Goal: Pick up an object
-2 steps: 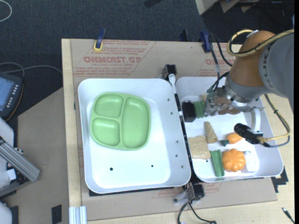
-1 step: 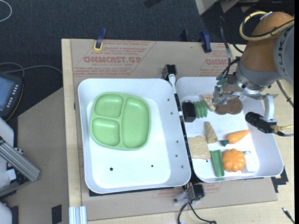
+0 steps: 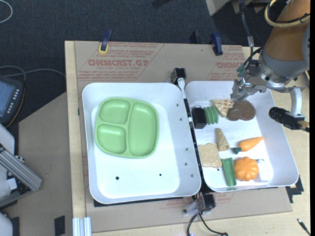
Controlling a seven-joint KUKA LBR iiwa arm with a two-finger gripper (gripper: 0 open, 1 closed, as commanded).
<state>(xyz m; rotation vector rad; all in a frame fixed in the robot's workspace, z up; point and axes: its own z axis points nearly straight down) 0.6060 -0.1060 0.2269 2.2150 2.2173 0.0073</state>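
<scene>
The brown round toy food piece (image 3: 241, 111) lies in the right bin's (image 3: 280, 136) far part, touching a tan cracker (image 3: 222, 106), directly below the end effector (image 3: 240, 95), which hangs just over its upper-left edge, its opening impossible to tell here.

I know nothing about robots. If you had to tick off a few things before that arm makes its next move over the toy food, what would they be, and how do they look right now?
1. Tool over the food bin: ok, it hangs above the right bin.
2. Target under it: ok, the brown round piece lies just below.
3. Target free of neighbours: not ok, it touches the cracker wedge.
4. Something already held: cannot tell, the tool tip is too small to read.
5. Other food out of the way: ok, the carrot and pumpkin lie nearer the front.
6. Green plate in the left bin: ok, apart from the arm.
</scene>
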